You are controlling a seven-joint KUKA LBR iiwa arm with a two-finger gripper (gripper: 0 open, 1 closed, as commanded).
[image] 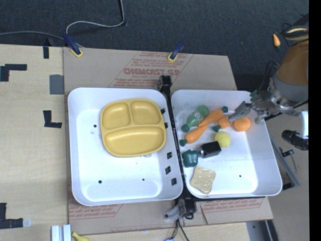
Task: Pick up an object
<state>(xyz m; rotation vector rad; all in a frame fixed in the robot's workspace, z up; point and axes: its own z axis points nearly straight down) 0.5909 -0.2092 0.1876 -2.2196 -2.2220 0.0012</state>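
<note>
Two shallow white plastic bins sit side by side on a cardboard sheet on the bench. The grey arm (291, 84) enters from the right, its orange band above the wrist, wrist bent low over the right bin's (261, 169) upper right part. The two-finger gripper (243, 112) points leftward into the bin, its tips just beside a small round orange ball (242, 124); whether the tips are touching it, and whether the gripper is released or clenched, I cannot tell at this resolution.

Right bin contents: a long orange carrot-shaped toy (204, 126) lying diagonally, a green bottle-shaped toy (197, 116) beside its upper side, a smooth yellow lemon-like piece (222, 139), a black rectangular block (210, 148) touching the lemon, a dark teal rounded piece (190, 158) near the dividing wall, and a tan, speckled toast-shaped slab (203, 179) toward the front.

Left bin (85, 185): a glossy yellow three-compartment plate (133, 126), rounded-rectangular, resting flat toward the rear.
</note>
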